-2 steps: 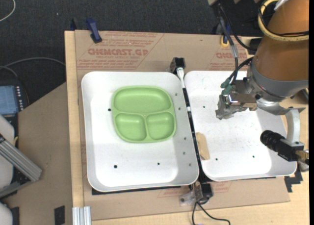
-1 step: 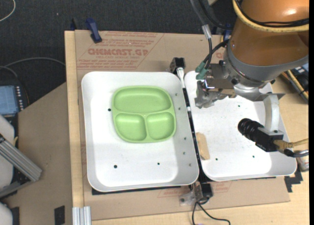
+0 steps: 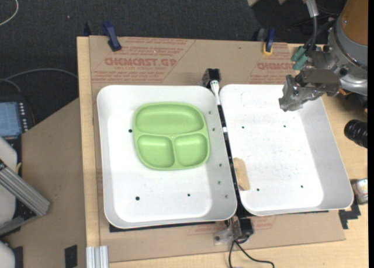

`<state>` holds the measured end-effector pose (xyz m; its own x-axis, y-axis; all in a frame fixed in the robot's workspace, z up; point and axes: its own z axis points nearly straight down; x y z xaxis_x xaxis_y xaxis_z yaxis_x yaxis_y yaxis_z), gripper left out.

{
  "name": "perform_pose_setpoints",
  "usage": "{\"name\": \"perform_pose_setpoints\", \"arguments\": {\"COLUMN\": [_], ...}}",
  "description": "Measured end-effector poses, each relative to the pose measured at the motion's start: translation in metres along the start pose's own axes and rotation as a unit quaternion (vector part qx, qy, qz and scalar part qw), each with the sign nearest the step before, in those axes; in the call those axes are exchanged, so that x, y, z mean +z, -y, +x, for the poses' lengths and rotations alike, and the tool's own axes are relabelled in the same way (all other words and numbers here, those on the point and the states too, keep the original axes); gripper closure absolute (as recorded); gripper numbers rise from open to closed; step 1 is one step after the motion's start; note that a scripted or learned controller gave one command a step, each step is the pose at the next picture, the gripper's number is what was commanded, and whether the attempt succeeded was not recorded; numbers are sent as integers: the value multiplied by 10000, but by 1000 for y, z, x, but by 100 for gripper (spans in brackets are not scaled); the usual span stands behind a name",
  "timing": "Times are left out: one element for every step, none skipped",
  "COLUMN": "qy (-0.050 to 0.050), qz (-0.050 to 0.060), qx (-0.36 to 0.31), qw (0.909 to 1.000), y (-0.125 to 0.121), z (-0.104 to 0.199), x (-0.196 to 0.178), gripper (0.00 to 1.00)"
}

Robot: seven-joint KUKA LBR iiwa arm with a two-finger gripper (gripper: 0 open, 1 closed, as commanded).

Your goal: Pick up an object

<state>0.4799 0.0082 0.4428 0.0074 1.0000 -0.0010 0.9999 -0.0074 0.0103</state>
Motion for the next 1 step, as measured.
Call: {"name": "perform_pose_setpoints", "arguments": {"qy": [-20], "qz": [27], "qx": [-92], "qw": [10000], "y": [1], "z": [98], "x": [-19], "gripper": [100]}}
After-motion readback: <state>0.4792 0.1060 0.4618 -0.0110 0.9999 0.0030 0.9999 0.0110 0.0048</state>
